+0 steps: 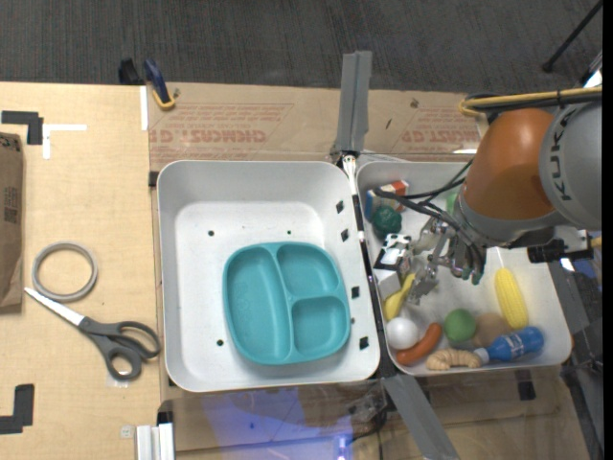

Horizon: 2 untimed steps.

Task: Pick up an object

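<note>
Near the front edge of the right bin lie several small things close together: a beige ginger-shaped piece, a red sausage, a white ball and a blue bottle-like object. Just behind them sits a green ball, and near the right wall of this bin lies a yellow corn cob. A yellow banana lies tilted by the left wall of the same bin.

The gripper hangs over the middle of the right bin, just above the banana's upper end. Whether its fingers are spread or pressed together, I cannot tell, and I see no object held between them. The grey arm with its orange band comes in from the right side.

In the far left corner of the right bin there is a dark green object.

The left bin carries a teal divided plate in its middle, toward the front edge.

On the left part of the bench, scissors lie near the front, and a roll of tape lies just behind them.
</note>
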Available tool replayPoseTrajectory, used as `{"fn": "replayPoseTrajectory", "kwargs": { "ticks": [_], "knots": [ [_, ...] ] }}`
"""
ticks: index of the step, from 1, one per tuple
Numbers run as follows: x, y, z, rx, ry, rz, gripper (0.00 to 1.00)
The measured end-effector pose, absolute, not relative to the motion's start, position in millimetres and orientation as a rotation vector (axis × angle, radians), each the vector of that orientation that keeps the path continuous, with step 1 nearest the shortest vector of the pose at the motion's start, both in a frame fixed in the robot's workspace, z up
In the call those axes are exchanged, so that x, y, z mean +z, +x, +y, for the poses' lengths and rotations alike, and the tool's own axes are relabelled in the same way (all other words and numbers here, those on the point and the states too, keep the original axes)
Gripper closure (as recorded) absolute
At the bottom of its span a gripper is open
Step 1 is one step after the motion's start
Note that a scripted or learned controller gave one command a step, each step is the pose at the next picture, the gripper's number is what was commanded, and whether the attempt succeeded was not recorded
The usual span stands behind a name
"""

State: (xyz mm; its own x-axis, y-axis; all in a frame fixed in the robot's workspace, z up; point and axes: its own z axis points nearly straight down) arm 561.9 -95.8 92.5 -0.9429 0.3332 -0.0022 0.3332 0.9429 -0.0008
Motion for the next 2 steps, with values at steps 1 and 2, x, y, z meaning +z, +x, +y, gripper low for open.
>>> {"fn": "replayPoseTrajectory", "kwargs": {
  "ticks": [1,2],
  "knots": [
    [92,539.7,-148,0.000,0.325,3.123,0.00],
    [93,611.8,-222,0.000,0.447,3.105,0.00]
  ]
}}
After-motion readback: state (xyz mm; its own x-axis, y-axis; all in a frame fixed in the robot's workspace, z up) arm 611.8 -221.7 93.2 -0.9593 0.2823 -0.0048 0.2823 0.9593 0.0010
